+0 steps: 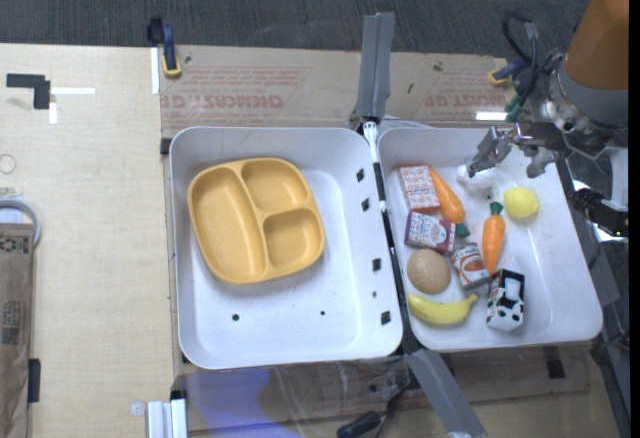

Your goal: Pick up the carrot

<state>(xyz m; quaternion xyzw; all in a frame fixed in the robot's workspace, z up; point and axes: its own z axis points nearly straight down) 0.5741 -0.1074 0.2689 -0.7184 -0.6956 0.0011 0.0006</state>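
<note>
Two white bins side by side on the counter (80,256). Left bin (270,326) with a yellow divided plate (257,218). Right bin (560,286) crowded with toy food: one carrot (493,238) upright near the middle, leafy end up, just beside a yellow lemon (520,202); a second carrot (447,196) slanted across a red-and-white packet (417,188). Below these, a second small packet (424,229), a round brown bun (429,272), a small can (468,264), a banana (441,309) and a black-and-white cow figure (507,302). Gripper (510,154) hovering over the bin's far edge, above both carrots, fingers spread apart, nothing between them.
</note>
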